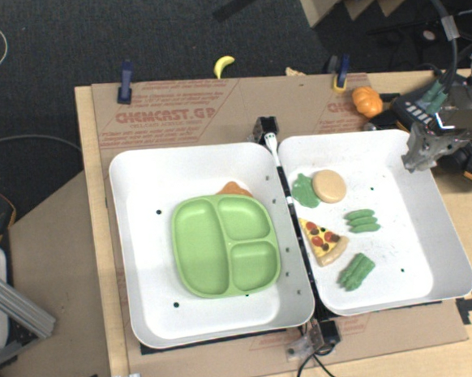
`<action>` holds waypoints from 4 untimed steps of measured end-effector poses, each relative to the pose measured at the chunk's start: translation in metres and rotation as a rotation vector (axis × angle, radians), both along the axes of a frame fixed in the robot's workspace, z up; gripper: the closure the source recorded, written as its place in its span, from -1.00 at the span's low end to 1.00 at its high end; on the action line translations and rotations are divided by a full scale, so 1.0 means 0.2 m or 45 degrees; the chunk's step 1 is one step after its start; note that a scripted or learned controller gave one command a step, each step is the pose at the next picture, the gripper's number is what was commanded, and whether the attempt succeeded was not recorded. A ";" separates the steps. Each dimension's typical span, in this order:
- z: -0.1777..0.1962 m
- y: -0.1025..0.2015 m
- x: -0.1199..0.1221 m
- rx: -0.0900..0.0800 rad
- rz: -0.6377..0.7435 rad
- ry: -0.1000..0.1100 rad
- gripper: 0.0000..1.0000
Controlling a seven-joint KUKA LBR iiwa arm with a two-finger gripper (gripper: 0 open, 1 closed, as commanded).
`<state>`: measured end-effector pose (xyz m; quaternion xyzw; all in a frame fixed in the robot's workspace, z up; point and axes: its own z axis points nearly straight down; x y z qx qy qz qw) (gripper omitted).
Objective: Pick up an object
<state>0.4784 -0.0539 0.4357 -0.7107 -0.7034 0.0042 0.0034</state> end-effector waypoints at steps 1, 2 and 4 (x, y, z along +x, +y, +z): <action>0.08 0.02 0.01 0.000 0.013 -0.020 1.00; 0.14 0.02 0.01 -0.001 0.014 -0.025 1.00; -0.06 0.62 0.11 0.005 0.024 -0.025 1.00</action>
